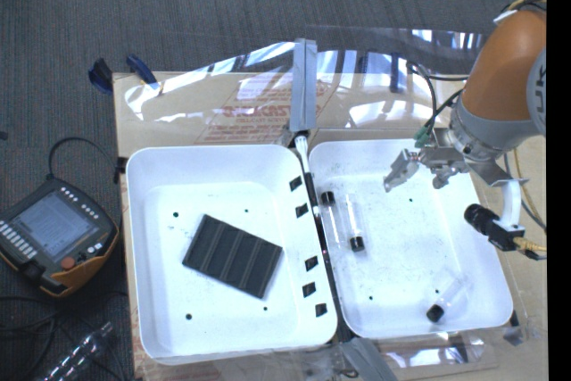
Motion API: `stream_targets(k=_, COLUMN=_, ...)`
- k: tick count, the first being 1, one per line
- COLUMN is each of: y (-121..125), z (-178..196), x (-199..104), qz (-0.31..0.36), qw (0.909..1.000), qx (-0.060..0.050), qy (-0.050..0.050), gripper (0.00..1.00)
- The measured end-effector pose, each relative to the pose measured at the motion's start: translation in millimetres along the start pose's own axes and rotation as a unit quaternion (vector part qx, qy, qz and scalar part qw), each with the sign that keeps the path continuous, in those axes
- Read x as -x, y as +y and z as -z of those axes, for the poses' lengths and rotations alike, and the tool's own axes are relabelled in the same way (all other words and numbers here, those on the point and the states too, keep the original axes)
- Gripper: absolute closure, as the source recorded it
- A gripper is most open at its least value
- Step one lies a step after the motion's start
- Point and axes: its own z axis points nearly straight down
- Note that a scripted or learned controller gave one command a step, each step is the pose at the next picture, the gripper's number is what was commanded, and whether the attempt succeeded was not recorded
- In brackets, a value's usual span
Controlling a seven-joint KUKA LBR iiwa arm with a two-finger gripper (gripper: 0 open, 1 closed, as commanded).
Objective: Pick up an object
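Gripper (417, 171) hangs over right bin (500, 281), upper right of frame, jaws apart w/ nothing between; clear vials (343, 223) (449, 297) lie below, dark pad (233, 255) in left bin (143, 192). Pick not yet made.

Robot lab: teach pendant (55, 234), bins (143, 192)

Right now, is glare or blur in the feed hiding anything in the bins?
Camera view: strong glare streaks the shiny sheet behind the bins, not the bin floors. The dark ribbed pad in the left bin reads crisply. The clear tubes and in the right bin nearly vanish against white. The gripper looks slightly soft.
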Motion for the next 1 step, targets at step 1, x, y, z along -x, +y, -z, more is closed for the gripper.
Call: stream_targets(k=1, y=0.1, z=-121.0, x=-28.3, qz=0.005, qw=1.0000, qx=0.001, qy=0.000, gripper=0.00)
